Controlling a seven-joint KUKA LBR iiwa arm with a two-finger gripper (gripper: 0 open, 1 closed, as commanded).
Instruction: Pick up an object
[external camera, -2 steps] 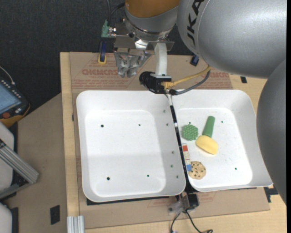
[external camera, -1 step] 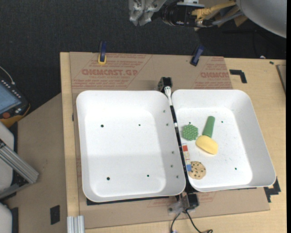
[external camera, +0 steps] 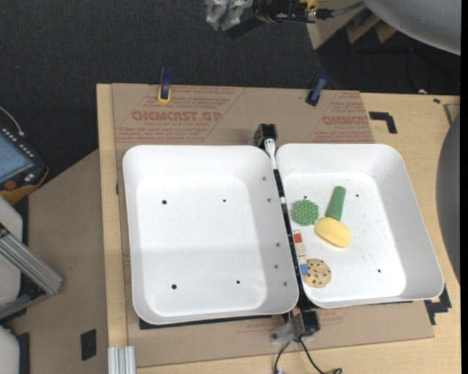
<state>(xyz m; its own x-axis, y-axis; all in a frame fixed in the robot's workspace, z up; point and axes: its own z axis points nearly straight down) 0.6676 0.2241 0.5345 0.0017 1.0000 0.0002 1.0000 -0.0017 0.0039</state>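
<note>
- Left shallow white plastic bin (external camera: 146, 182): bare floor.
- Gripper (external camera: 228, 13) at far edge, high above bins; blurred, grip state impossible to tell.
- Right white bin (external camera: 387, 175), left half: green knobbly disc (external camera: 306, 212), green cylinder (external camera: 336, 202) touching yellow lump (external camera: 333, 234), speckled cookie (external camera: 317, 273) nearest.

At the top edge of the frame we see the gripper (external camera: 228, 12) blurred and cut off, its upper part out of view. The grey arm (external camera: 424, 22) in the upper right corner is cropped too. A small card (external camera: 297, 238) near the bins' divider is too small to read.
</note>
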